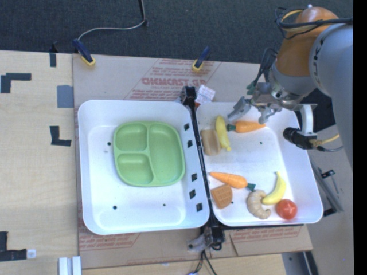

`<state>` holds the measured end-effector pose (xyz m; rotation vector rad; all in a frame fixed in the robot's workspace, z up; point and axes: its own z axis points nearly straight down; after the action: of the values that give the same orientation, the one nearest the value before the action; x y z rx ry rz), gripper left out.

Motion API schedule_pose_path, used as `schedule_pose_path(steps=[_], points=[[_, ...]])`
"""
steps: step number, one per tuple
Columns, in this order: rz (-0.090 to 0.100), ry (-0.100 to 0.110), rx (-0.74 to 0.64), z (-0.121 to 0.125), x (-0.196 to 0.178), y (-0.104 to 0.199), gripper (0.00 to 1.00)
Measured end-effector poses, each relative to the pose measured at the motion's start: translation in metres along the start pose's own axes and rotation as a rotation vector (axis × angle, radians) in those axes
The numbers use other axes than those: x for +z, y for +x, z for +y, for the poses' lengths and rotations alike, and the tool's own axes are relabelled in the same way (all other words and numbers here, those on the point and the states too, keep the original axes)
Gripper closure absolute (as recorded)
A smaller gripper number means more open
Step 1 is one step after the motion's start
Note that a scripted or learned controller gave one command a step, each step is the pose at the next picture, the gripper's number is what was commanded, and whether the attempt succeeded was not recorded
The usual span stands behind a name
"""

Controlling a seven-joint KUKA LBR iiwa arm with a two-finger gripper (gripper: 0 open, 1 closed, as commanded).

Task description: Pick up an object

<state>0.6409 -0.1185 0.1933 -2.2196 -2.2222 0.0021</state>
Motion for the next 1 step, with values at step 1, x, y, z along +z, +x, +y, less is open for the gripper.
schedule_pose_path(steps=[1], points=[[0.000, 0.001, 0.000, 0.0170, 0.0624, 0.0219, 0.00]])
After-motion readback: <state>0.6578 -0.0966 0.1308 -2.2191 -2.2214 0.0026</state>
